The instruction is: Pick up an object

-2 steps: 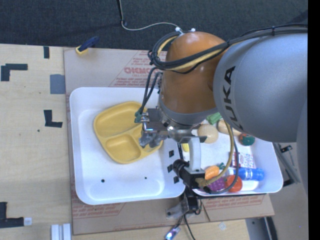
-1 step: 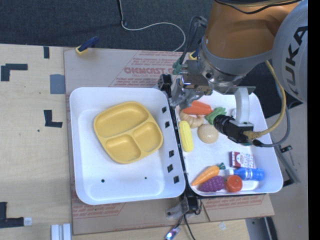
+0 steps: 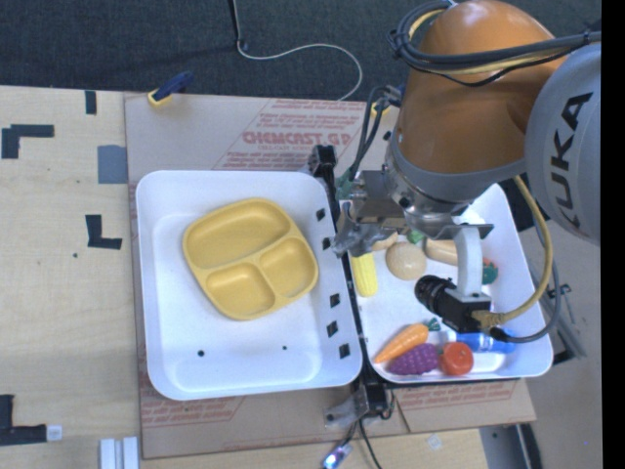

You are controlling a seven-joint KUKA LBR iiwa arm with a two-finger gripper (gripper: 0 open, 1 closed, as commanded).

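Looming largest and closest to the lens, the orange band (image 3: 469, 57) of the arm fills the 1 o'clock part of the view, with the grey wrist housing (image 3: 439, 179) beneath it. Below that housing the end effector (image 3: 366, 225) hangs over the upper left corner of the right bin (image 3: 522, 364), close to the divide between the two bins; whether it is open or closed, and whether it has hold of anything, cannot be told from this angle. Just at its 6 o'clock lies a yellow corn cob (image 3: 365, 275), standing lengthwise along the bin's left wall. At 4 o'clock from the end effector sits a pale egg-shaped piece (image 3: 405, 260), and past that, toward 3 o'clock, a tan bread-like roll (image 3: 441, 251) partly hidden by a white bracket. Further down, near 5 o'clock, an orange carrot (image 3: 402, 342) lies slanted, touching a purple bunch of grapes (image 3: 416, 361), with a red tomato (image 3: 456, 360) just beside the grapes at the bin's lower edge. Out at 9 o'clock, the left bin (image 3: 161, 291) holds a yellow divided plate (image 3: 249, 257), tilted a little in its frame. Both bins rest on a cardboard sheet (image 3: 273, 130) laid over the wooden surface (image 3: 59, 291), and a thin cable (image 3: 293, 52) loops across the dark floor at 12 o'clock.
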